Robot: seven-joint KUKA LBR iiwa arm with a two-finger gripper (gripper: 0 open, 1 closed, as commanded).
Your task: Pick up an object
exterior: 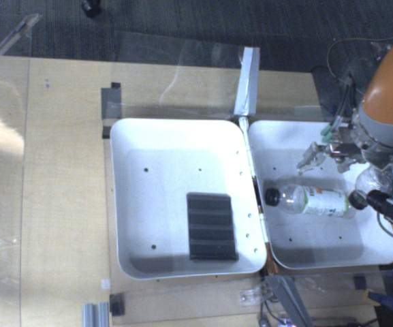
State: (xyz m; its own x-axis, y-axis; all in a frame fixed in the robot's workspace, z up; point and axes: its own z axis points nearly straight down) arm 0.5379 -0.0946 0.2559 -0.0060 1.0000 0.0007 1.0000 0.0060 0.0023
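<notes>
Bottle (312, 201), clear plastic with a black cap and a pale label, lies on its side on the floor of the right bin (278, 251), at centre right of the frame. Its cap points toward the divider between the two bins, and its base points toward the right edge of the frame.

Above and to the right of the bottle, the grey arm with its orange band (392, 80) reaches in from the frame's right edge. The claw (313, 157) hangs over the upper part of the right bin, its thin metal tips slanting down and to the left. The tips look slightly parted with nothing between them, and they stand apart from the bottle, a little above it in the frame. How far the claw is open is hard to judge at this angle.

In the left bin (131, 148), a dark ribbed block (211, 226) rests flat near the lower right of that bin's floor, well apart from the bottle and separated from it by the two bin walls.

Both white bins sit side by side on the light wooden counter (53, 182). A clear panel stands at the left of the frame, and a narrow grey strip (246, 80) runs upward from the gap between the bins toward the dark floor at the top of the frame.
</notes>
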